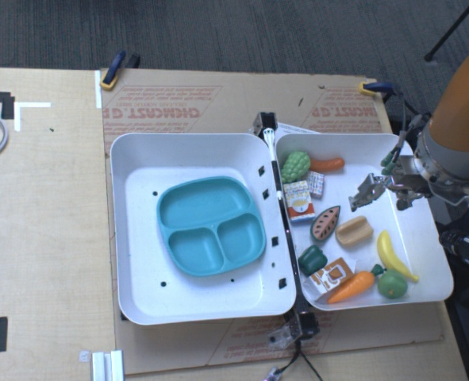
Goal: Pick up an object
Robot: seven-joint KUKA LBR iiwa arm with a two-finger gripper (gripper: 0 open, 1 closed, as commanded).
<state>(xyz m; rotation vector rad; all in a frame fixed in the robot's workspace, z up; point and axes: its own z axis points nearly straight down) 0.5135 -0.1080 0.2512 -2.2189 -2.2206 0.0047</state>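
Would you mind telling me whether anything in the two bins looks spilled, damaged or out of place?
Nothing stands out. The blue divided tray lies flat in the left bin, a little askew to its walls. The toy foods, among them the banana and the carrot, lie loosely scattered inside the right bin. The gripper hangs above them.

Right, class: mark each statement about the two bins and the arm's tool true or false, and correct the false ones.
1. The teal divided plate lies in the left bin. True.
2. The banana lies on the teal plate. False: it lies in the right bin.
3. The tool is above the right bin. True.
4. The carrot is clamped in the tool. False: it lies near the right bin's front edge, apart from the tool.
5. The arm reaches in from the right. True.
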